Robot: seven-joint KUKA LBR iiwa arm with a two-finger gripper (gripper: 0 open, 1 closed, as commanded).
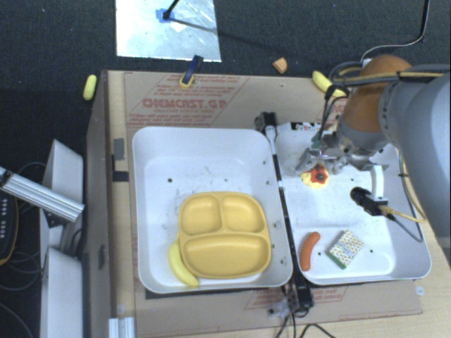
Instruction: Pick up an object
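My gripper (pixel 319 165) hangs over the upper middle of the right bin (pixel 402 259), below the grey arm with its orange band (pixel 366 97). Directly under its tip lies a small yellow and red object (pixel 315 178), touching or nearly touching it; the view does not show which. An orange sausage-shaped piece (pixel 308 250) lies near the bin's front left. A small block with a green and white pattern (pixel 345 248) sits just to its right.
The left bin (pixel 151 189) holds a yellow divided plate (pixel 224 234) with a banana (pixel 180 266) against its front left edge. A ridge (pixel 280 189) divides the two bins. A black part with a cable (pixel 366 201) hangs off the wrist over the right bin.
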